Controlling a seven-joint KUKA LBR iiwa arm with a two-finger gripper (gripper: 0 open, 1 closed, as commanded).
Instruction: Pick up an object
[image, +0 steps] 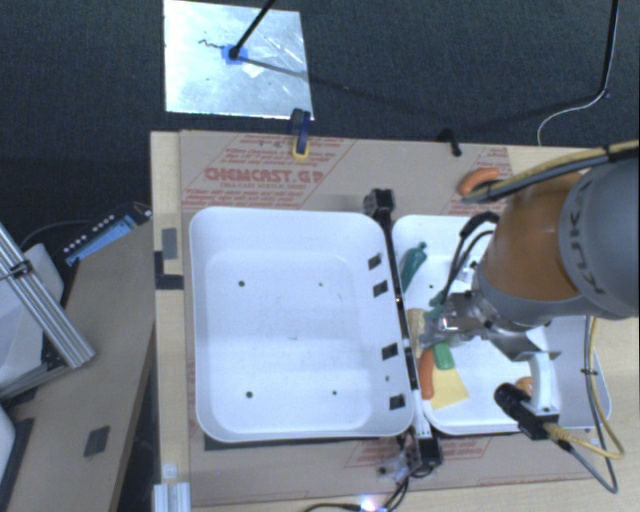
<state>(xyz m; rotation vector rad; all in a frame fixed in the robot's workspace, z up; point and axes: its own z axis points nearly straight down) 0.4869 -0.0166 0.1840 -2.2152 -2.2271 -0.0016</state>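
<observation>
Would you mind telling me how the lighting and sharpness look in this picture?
Camera view: even light, white left bin bright but not blown out; glare on the foil sheet at top; the arm looks slightly soft; small items in the right bin are blurry.

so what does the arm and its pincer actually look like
The arm is bulky and rounded, with a grey shell and a broad orange band above the wrist. Thin black cables loop along its left side. The pincer is a small grey metallic part at the tip; its details are too blurred to make out.
</observation>
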